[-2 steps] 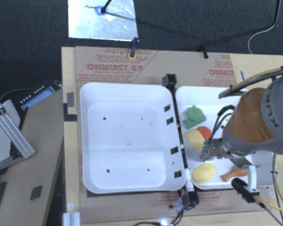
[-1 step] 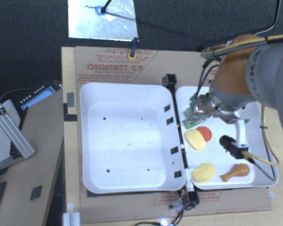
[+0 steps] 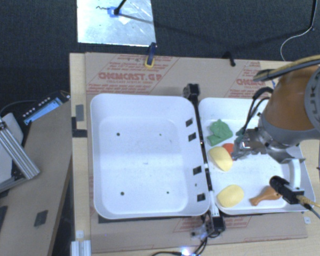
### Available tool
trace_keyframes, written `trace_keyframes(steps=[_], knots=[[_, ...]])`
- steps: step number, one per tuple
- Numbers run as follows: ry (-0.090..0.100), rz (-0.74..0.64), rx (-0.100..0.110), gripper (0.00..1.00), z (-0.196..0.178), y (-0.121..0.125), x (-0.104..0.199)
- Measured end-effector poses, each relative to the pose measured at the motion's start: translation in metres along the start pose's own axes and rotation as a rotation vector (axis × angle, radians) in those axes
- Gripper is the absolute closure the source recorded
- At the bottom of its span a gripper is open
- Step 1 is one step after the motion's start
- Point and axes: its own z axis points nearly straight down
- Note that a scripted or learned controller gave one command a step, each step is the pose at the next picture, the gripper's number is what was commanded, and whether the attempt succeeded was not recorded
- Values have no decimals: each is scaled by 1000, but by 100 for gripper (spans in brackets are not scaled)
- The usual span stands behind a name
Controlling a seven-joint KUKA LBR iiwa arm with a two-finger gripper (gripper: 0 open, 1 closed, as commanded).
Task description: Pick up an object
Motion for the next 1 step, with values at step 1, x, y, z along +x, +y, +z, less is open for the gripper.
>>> trace_keyframes(steps=[1], knots=[[2, 0, 8, 100, 97, -29, -25]])
